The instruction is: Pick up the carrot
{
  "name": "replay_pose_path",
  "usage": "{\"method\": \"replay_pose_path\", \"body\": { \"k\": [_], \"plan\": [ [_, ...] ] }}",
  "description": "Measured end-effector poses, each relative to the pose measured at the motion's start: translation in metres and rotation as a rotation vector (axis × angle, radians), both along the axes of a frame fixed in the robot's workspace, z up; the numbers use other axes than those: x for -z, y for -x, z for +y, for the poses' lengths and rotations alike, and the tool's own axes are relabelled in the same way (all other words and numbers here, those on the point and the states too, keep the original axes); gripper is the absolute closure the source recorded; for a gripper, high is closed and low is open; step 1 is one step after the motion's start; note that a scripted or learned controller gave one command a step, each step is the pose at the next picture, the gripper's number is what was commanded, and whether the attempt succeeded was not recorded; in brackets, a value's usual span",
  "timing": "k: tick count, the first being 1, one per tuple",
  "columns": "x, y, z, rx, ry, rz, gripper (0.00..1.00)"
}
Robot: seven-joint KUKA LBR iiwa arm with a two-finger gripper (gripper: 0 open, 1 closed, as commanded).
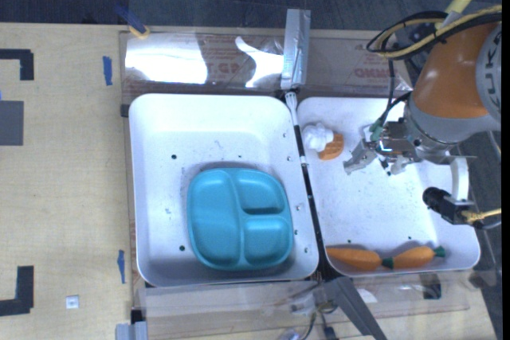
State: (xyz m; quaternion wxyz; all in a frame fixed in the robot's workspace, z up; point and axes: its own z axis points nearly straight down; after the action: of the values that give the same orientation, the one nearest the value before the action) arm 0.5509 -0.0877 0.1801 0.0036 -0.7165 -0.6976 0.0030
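Arm is reaching in over the right bin (446,239), gripper (374,151) hanging above the bin's upper middle, well apart from the produce along the near edge. Fingers are sitting apart, nothing between them. 2 carrots are lying end to end against the near wall of the right bin: carrot (355,257) toward the near-left corner, second carrot (414,255) just right of it, green tops meeting. A white-and-orange item (324,142) is sitting near the bin's upper-left corner. Left bin (159,123) is carrying a blue divided tray (237,217) toward its near edge.
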Motion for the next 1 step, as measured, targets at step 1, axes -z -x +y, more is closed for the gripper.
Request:
{"method": "replay_pose_path", "body": {
  "k": [1],
  "plan": [
    [-0.0023,0.0726,0.0494,-0.077,-0.001,-0.003,0.00]
  ]
}}
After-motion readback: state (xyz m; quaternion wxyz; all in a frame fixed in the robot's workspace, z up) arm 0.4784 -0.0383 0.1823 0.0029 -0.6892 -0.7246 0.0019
